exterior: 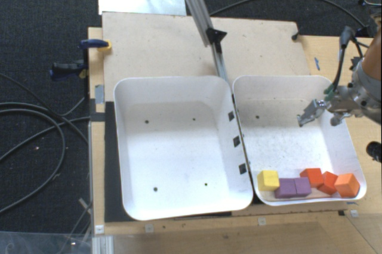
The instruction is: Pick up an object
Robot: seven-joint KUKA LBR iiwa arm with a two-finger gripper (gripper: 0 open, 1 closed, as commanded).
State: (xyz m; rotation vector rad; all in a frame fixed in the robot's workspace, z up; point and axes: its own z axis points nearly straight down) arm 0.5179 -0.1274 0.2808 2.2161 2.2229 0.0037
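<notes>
Five blocks, right bin, gripper above

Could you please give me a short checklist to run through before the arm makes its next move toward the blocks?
1. Targets present: a yellow block, a purple block and orange blocks lie along the near wall of the right white bin: ok.
2. Tool carrying nothing: nothing shows between its fingers: ok.
3. Tool over the blocks: it hangs above the bin's far right part, away from them: not ok.
4. Blocks separated for a clean grasp: they sit packed in a row, touching: not ok.
5. Finger opening wide enough: cannot tell.
</notes>
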